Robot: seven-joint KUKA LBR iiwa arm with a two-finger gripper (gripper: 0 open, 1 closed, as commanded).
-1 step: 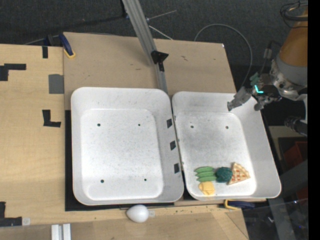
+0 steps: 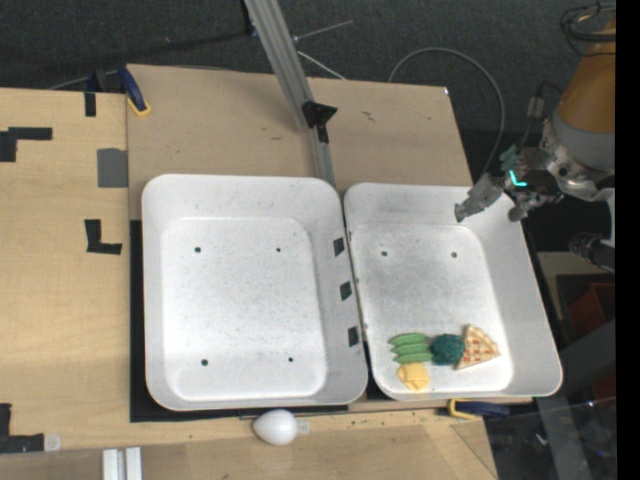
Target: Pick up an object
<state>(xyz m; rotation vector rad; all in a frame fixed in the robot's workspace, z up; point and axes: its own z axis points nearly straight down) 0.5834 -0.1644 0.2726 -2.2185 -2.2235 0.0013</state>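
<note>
Nothing picked yet: pincer (image 2: 492, 200) is open and empty, up over right bin's (image 2: 520, 268) far right corner. Toy food, incl. pizza slice (image 2: 479, 348) and broccoli (image 2: 447, 348), lies untouched by bin's near edge, well apart.

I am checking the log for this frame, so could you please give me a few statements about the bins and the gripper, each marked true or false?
1. The pizza slice lies in the right bin. True.
2. The broccoli lies in the left bin. False: it is in the right bin, beside the pizza slice.
3. The gripper hangs over the right bin's far right corner. True.
4. The gripper holds the pea pod. False: the pod lies in the bin, far from it.
</note>
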